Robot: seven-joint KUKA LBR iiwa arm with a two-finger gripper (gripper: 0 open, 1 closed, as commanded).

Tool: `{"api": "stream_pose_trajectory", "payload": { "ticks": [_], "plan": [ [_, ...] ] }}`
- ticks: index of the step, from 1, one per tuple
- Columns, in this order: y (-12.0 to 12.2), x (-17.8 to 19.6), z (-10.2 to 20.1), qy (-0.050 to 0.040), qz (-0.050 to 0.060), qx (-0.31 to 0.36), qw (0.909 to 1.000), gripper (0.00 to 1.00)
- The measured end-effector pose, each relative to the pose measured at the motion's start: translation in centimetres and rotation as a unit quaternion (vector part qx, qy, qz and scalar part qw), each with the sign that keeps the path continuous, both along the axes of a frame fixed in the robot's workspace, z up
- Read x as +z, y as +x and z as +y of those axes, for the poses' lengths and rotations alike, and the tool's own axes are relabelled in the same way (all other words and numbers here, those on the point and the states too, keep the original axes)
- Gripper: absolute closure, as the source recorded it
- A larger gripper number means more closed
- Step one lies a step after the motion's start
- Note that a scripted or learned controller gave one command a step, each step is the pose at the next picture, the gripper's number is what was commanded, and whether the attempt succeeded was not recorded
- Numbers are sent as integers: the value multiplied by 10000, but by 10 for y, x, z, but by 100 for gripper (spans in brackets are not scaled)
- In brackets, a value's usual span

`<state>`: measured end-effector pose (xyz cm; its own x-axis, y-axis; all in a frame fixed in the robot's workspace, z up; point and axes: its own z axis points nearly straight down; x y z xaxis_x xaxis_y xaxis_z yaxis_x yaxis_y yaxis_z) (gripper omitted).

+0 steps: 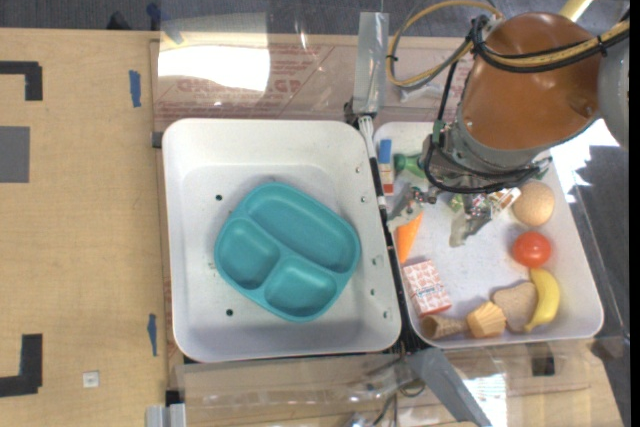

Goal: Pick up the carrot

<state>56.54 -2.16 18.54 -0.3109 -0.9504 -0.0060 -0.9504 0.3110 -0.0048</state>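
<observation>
Teal plate with three sections lies in the left bin. Just past the divider, the carrot lies at the left edge of the right bin, tip down. The gripper hangs near it; I cannot tell how open it is. Farther right are an egg, a tomato and a banana.

A small orange carrot, tapered like a wedge, lies flat on the floor of the right-hand shallow white bin, close against the bin's left wall. Its broad end points far and right, its narrow tip near and left.
</observation>
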Motion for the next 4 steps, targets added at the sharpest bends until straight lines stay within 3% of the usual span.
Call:
{"api": "stream_pose_trajectory", "payload": {
  "ticks": [1, 2, 3, 4],
  "plan": [
    [-30, 0, -31, -16, 24, 324, 9995, 0],
    [2, 0, -12, -6, 0, 1485, 9889, 0],
    [53, -95, -71, -15, 9, 2587, 9660, 0],
    [71, -97, -70, -22, 5, 2436, 9699, 0]
  ]
}}
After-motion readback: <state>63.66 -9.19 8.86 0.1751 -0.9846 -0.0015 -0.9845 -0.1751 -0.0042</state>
